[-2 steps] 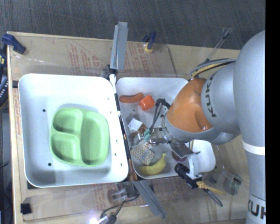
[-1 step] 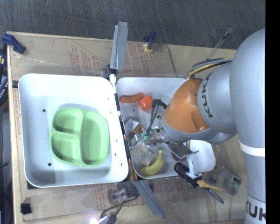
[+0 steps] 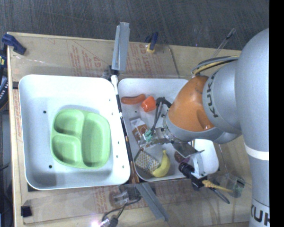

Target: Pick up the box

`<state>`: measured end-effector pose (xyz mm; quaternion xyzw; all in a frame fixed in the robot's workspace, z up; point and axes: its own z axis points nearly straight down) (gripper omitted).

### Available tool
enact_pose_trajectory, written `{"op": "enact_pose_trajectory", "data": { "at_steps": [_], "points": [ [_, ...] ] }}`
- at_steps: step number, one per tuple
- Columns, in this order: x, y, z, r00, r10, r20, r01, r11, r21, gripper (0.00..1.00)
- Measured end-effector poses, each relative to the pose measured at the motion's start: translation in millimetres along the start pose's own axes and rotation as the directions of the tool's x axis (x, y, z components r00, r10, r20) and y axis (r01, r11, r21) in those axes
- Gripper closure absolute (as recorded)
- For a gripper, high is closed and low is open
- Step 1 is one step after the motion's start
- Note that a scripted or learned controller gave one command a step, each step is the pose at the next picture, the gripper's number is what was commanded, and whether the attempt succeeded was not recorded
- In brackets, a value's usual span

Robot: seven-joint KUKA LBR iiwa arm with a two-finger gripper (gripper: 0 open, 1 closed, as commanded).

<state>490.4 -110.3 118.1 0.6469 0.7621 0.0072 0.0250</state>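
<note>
The hand [image 3: 154, 138] hangs low in the right bin [image 3: 180, 83]; whether it is open or gripping cannot be told. The box [image 3: 141, 131] lies just left of it, apparently not yet lifted, so the pick remains.

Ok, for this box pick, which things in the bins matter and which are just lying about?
Belongs to the job:
small printed box, in the right bin
gripper, low beside the box

Just lying about:
green divided plate, in the left bin
sausage
orange piece
banana
</note>
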Motion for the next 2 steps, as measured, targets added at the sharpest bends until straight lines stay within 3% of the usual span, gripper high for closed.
{"op": "enact_pose_trajectory", "data": {
  "at_steps": [1, 2],
  "points": [
    [-44.9, 30.7, -69.3, 0.984, 0.179, -0.022, -0.178, 0.983, 0.05, 1.0],
    [-44.5, 30.8, -69.1, 0.984, 0.179, -0.023, -0.177, 0.983, 0.051, 0.0]
  ]
}}
